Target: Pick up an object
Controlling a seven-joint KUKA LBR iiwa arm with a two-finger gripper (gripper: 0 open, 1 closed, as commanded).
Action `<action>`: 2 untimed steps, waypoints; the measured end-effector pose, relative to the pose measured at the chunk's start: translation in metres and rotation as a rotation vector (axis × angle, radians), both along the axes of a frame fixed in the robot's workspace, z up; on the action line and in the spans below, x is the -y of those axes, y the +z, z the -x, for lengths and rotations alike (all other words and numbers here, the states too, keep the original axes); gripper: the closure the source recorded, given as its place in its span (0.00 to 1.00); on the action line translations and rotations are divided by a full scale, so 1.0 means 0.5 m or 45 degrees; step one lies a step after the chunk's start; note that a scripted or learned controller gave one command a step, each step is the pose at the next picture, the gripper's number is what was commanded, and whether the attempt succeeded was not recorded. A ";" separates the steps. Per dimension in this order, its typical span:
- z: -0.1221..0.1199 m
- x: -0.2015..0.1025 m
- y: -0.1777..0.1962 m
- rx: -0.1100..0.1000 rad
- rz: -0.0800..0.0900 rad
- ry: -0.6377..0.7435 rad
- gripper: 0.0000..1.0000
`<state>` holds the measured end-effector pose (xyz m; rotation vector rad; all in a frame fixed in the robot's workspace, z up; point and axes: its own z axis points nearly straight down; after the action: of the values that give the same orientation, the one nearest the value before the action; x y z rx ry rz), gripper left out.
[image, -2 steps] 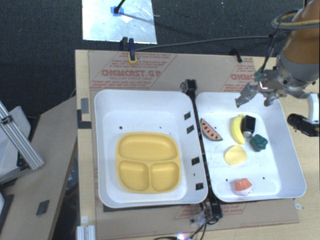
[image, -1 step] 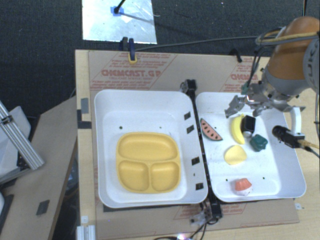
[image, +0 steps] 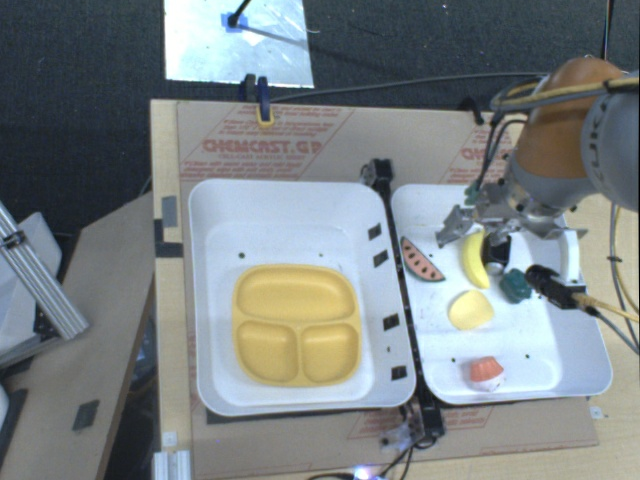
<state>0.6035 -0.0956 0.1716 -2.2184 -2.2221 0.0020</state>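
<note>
Dark speckled carpet spreads across the floor up top, a shiny silver sheet lying on it. Below, the tan counter carries printed brown board, with an aluminium rail angling in at left.

place: robotics lab | evidence: two white bins on cardboard-covered bench, clamps, loose cables, dark carpet

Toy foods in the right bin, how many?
4, maybe more under the gripper: watermelon slice far left, banana beneath gripper, yellow lemon centre, red-white piece nearest.
</note>
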 end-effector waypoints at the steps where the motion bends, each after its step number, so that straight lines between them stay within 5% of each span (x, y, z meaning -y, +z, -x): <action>1: -0.018 -0.005 -0.113 0.001 0.000 0.002 0.00; 2: -0.020 -0.004 -0.086 0.007 0.001 -0.001 1.00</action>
<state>0.6136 -0.0937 0.1286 -2.2227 -2.2239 -0.0031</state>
